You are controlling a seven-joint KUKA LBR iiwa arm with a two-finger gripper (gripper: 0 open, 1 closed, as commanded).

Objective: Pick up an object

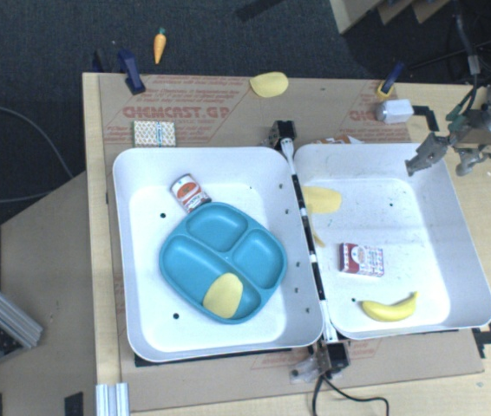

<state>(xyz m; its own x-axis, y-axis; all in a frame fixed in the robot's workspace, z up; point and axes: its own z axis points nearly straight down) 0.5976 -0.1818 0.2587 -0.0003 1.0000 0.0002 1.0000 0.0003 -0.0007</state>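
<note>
The right bin (454, 232) holds a pale yellow piece (322, 199) near its left wall, a red and white packet (362, 259) in the middle and a banana (389, 308) near the front. In the left bin (137, 232) lies a blue divided plate (228, 250) with a yellow piece (224, 295) in its front compartment, and a small red and white can (190, 192) lies behind it. My gripper (445, 161) hangs over the right bin's back right corner, open, with nothing between its fingers, well apart from all the objects.
On the board behind the bins lie a yellow lemon-like object (269, 84), a patterned packet (154, 133), a blue clip (130, 71) and a white block (396, 110). A toy carrot (160, 46) lies on the dark floor beyond.
</note>
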